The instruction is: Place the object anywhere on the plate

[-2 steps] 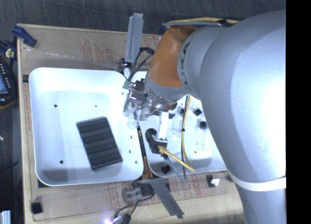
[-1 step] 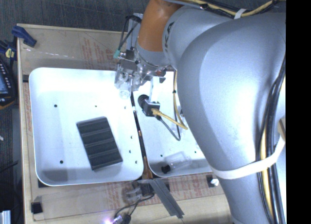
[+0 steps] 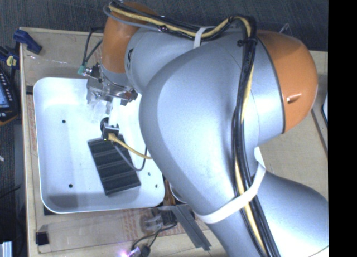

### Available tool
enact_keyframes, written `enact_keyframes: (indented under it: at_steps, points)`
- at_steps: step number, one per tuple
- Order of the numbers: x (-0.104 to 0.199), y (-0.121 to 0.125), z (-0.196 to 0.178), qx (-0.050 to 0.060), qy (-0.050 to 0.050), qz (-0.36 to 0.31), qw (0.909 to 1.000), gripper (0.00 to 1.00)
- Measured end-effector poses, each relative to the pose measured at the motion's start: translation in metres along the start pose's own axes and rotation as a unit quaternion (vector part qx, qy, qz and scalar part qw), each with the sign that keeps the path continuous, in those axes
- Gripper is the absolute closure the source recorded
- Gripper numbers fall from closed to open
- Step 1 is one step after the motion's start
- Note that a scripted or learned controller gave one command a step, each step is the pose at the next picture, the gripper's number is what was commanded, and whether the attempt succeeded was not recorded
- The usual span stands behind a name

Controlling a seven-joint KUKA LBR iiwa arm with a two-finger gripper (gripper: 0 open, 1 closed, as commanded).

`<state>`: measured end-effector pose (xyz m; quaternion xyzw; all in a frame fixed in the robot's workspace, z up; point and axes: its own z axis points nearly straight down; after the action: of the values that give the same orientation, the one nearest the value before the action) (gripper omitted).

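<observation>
Mostly, the grey arm [image 3: 212, 139] takes the right and the middle of the camera view, and it covers a large part of the bench [image 3: 56, 44]. Its orange band [image 3: 114, 44] sits at the upper left of the arm body, and under this band the gripper [image 3: 106, 98] hangs over the upper part of the left white bin [image 3: 39, 155], near the bin's far wall. Whether the gripper is released or clenched, I cannot tell, because its tip is small and pale against the white floor of the bin; I see nothing held in it. A dark ribbed slab [image 3: 114, 166] lies flat on the floor of the same bin, in the lower half, turned at a slant, with its near end close to the bin's front wall. The slab is apart from the gripper, which is above it in the view. A yellow cable [image 3: 131, 150] runs from a small black part just above the slab's upper end and goes under the arm body. On the bench at the upper left corner, outside the bin, a blue clamp [image 3: 25, 39] is lying.
</observation>
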<state>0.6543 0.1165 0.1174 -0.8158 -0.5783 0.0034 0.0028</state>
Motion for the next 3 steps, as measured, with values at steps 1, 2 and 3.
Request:
enact_keyframes:
  at_steps: [1,2,3]
  points:
    - [0.056,-0.024,0.027,-0.001,0.001,0.143,0.9897,1.00]
    - [0.016,-0.063,-0.159,-0.003,0.003,0.491,0.8709,1.00]
    - [0.054,-0.031,-0.132,-0.004,0.003,0.471,0.8821,1.00]
